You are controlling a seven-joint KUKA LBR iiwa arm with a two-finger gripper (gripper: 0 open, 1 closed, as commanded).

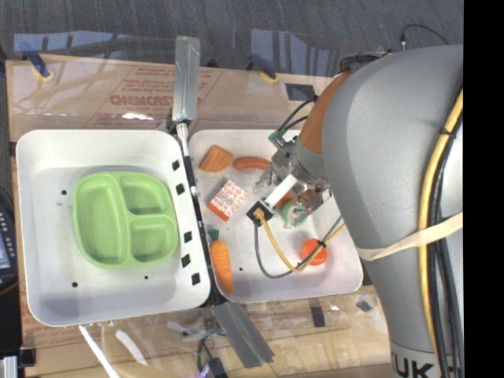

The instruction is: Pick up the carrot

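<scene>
The carrot (221, 266) is orange with a short green top and lies along the front left wall of the right bin (346, 278), pointing toward the front corner. My gripper (285, 199) hangs over the middle of that bin, up and to the right of the carrot and well apart from it. A yellow cable loops down from the gripper toward the bin floor. Something small and green shows just under the gripper, too hidden to identify.
In the right bin lie an orange wedge (215, 160), a sausage (252, 164), a red-and-white box (227, 199) and a red-orange round item (313, 252). The left bin (39, 290) holds a green divided plate (126, 217). The arm covers the bin's right side.
</scene>
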